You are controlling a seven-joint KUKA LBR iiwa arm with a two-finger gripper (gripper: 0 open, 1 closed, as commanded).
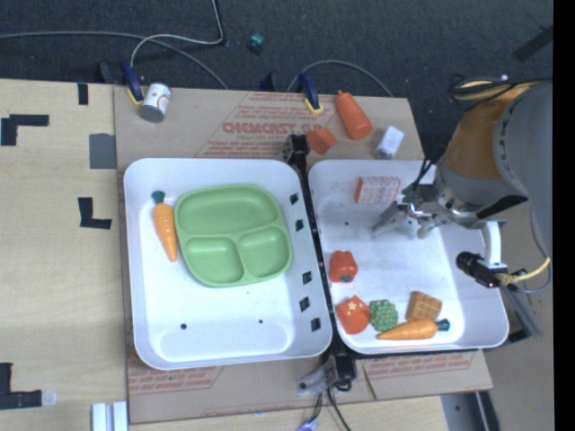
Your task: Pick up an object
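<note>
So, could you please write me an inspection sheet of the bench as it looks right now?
Surface: cardboard-covered bench bearing a left bin and a right bin side by side.
Job's things: right bin holds a red box, a tomato, a strawberry, broccoli, a waffle and a carrot.
Clutter: left bin holds a green tray and a second carrot; an orange bottle and a can lie behind the bins.
End effector: over the right bin, holding nothing visible.
Cables: one loops behind the bench.
Surroundings: dark carpet.
</note>
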